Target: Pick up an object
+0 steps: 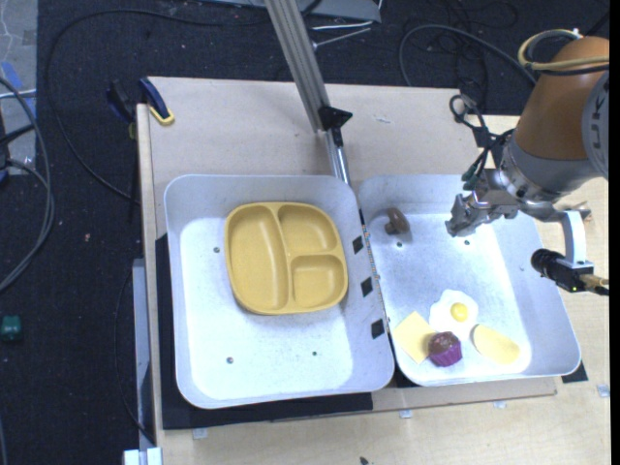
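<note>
The right bin (528, 289) holds a small brown object (396, 223) near its far left corner. Along its near side lie a fried egg (455, 311), a yellow cheese slice (415, 336), a purple piece (445, 349) and a yellow oval piece (496, 344). My gripper (463, 223) hangs over the far middle of the right bin, to the right of the brown object and well behind the egg. Nothing shows between its fingers.
The left bin (194, 356) carries a yellow three-compartment plate (286, 257). A slanted metal pole (308, 61) rises behind the bins' divider. The arm's grey body with its orange band (562, 95) comes in from the right.
</note>
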`<state>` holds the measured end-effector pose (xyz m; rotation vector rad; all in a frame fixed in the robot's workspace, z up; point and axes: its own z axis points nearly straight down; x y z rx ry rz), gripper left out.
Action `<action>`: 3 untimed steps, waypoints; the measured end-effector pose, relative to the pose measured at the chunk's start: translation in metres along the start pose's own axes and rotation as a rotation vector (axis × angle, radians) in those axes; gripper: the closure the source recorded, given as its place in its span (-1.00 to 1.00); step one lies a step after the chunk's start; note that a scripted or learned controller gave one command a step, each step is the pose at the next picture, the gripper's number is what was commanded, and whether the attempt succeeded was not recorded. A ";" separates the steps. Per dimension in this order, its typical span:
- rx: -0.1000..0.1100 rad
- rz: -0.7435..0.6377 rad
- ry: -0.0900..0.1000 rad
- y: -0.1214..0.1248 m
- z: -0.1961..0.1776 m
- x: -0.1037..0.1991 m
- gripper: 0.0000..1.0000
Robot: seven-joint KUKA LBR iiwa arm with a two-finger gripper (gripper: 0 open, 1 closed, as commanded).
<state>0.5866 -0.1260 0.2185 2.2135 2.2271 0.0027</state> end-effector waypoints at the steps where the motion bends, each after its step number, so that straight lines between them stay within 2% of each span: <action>1: 0.000 -0.003 0.001 0.006 -0.008 0.062 1.00; 2: 0.003 -0.002 0.001 0.005 -0.007 0.122 1.00; 3: -0.001 -0.002 0.001 0.018 -0.017 0.182 1.00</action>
